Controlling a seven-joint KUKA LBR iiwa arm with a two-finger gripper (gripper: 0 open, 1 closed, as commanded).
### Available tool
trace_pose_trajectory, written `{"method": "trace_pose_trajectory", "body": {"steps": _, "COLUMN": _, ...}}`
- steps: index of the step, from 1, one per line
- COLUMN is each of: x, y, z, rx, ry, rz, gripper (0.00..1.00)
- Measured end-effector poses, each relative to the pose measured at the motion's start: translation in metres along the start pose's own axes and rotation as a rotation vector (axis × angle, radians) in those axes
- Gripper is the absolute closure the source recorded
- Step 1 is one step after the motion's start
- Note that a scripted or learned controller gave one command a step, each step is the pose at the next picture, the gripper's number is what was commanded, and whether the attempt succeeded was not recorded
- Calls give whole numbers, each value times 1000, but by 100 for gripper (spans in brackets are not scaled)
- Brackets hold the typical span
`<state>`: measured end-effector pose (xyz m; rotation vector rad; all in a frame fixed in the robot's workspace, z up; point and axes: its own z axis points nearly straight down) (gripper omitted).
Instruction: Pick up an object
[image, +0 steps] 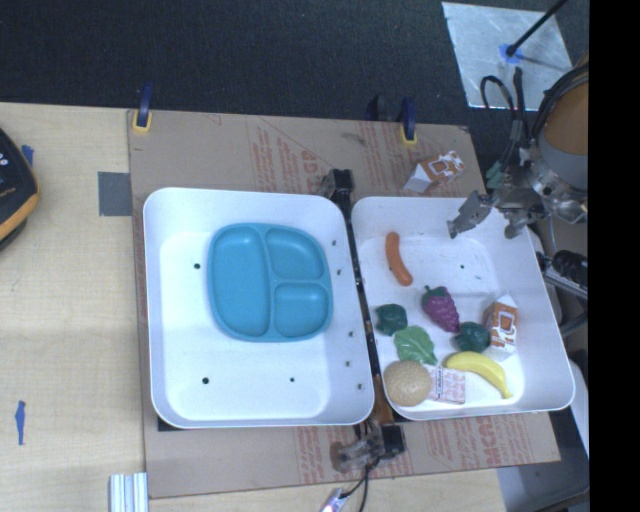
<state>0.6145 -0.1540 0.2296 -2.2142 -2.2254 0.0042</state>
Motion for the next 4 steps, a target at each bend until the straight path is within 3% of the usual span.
{"method": "trace_pose_trajectory", "body": {"steps": 1, "x": 39, "y": -8, "z": 139, "rx": 2, "ry": 0, "rz": -1, "gripper": 0}}
{"method": "trace_pose_trajectory", "body": {"steps": 2, "x": 20, "y": -51, "z": 138, "rx": 1, "ry": -1, "rz": 0, "gripper": 0}}
{"method": "trace_pose_trajectory", "body": {"steps": 3, "x": 19, "y": -51, "z": 128, "rx": 2, "ry": -2, "rz": -4, "gripper": 100}}
{"method": "trace_pose_trajectory", "body": {"steps": 4, "x": 94, "y": -73, "z": 7, "rx": -3, "ry": 1, "rz": -1, "gripper": 100}}
